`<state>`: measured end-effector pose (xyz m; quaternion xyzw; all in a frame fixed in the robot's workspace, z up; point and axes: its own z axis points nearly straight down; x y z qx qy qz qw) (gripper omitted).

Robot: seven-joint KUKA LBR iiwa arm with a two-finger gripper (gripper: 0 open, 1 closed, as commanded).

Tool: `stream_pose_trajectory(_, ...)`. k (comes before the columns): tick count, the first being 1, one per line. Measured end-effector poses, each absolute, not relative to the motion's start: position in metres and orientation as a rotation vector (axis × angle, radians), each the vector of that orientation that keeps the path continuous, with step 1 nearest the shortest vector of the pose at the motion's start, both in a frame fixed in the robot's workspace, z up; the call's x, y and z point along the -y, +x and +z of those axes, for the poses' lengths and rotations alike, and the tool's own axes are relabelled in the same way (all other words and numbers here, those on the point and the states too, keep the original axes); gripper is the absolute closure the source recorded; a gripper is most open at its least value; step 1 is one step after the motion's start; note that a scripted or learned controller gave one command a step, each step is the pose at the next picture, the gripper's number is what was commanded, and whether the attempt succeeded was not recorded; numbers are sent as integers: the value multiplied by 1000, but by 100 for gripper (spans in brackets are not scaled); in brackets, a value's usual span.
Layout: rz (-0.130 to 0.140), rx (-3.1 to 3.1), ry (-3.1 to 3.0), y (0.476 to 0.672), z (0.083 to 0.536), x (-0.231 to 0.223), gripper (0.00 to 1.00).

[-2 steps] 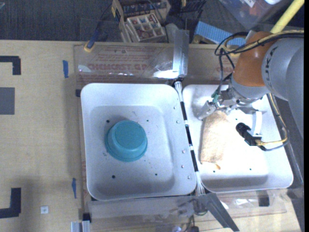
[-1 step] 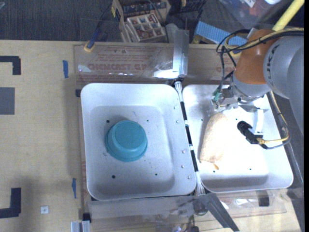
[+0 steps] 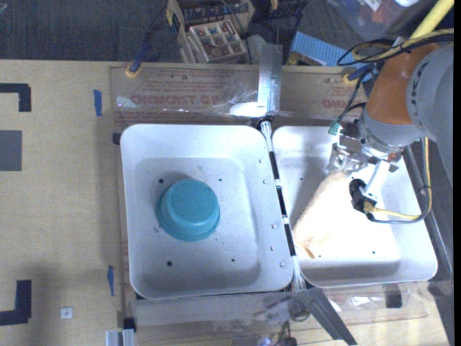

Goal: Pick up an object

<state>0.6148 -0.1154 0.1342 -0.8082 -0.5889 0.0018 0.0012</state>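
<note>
Look in the right bin (image 3: 414, 262). The long tan thing (image 3: 322, 211) lies there, slanting from the bin's near-left corner up toward the gripper (image 3: 347, 163). You cannot tell if the jaws are open or closed. The blue bowl (image 3: 189, 208) sits in the left bin (image 3: 137, 146).

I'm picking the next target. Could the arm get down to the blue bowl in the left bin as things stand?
Probably yes. The blue bowl sits alone, upside down, in the left bin with nothing over it. The gripper is above the right bin, so it must cross the divider.
</note>
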Motion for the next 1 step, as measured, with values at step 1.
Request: stream_pose_trajectory(1,7,2040,-2387,618,201,97,100)
